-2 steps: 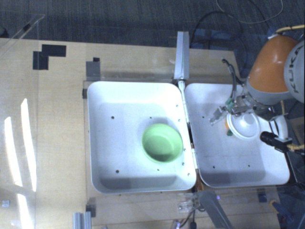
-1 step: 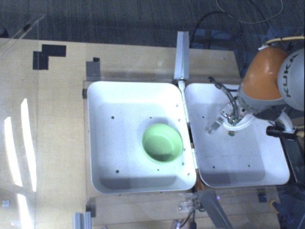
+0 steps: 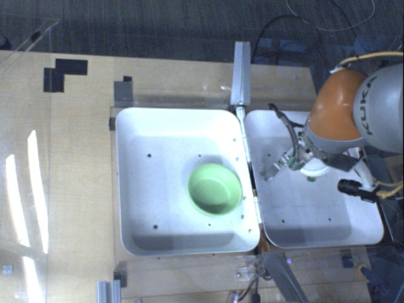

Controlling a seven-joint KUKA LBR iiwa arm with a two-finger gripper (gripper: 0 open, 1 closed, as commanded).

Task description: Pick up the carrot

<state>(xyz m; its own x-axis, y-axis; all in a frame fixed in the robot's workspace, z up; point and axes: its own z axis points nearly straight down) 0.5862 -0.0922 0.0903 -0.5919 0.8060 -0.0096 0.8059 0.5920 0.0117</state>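
Note:
My gripper [image 3: 276, 168] hangs low over the left half of the right bin [image 3: 315, 232], close to the wall shared with the left bin. It points to the left. The grey arm with its orange band [image 3: 333, 112] reaches in from the right and covers the bin's upper right part, hiding whatever lies beneath it. A small white and green piece [image 3: 310, 169] sits at the wrist just behind the gripper.
A green bowl [image 3: 215, 188] stands upright in the left bin [image 3: 145, 232], right of its middle and near the shared wall. A grey metal post [image 3: 242, 74] rises behind the bins' seam. Black cables [image 3: 356, 189] trail off the arm on the right.

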